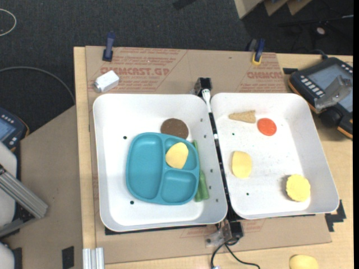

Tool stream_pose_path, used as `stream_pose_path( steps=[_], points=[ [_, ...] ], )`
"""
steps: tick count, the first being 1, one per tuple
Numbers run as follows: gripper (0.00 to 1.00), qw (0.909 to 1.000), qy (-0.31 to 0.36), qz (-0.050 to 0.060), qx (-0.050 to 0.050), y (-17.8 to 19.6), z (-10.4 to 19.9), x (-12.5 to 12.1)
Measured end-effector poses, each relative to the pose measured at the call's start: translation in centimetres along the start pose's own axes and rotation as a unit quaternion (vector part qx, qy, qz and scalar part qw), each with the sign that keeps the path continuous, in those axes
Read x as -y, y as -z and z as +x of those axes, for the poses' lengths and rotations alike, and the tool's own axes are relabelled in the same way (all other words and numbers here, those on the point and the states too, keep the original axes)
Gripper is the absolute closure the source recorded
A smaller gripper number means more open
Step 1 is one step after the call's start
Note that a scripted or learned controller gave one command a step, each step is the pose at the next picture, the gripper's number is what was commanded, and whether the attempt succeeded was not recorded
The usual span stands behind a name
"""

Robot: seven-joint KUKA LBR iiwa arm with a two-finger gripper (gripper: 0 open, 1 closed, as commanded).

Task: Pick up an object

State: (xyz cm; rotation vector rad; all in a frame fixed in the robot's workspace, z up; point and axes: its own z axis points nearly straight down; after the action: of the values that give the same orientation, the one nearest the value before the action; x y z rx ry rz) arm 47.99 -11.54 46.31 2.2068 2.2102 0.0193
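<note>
As yellow piece [177, 155] lies in tray [145, 167], disc [175, 128] abuts.

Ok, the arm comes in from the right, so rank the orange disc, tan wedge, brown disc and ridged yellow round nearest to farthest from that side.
1. Ridged yellow round, right bin, front right.
2. Orange disc, right bin, back.
3. Tan wedge, just left of it.
4. Brown disc, left bin, behind the teal plate.
</note>
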Motion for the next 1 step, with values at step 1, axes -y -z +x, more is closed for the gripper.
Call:
stream_pose_path(
  steps=[1],
  points=[
    [0.0, 1.0, 0.001, 0.004, -0.001, 7.78, 2.44, -0.17]
  ],
)
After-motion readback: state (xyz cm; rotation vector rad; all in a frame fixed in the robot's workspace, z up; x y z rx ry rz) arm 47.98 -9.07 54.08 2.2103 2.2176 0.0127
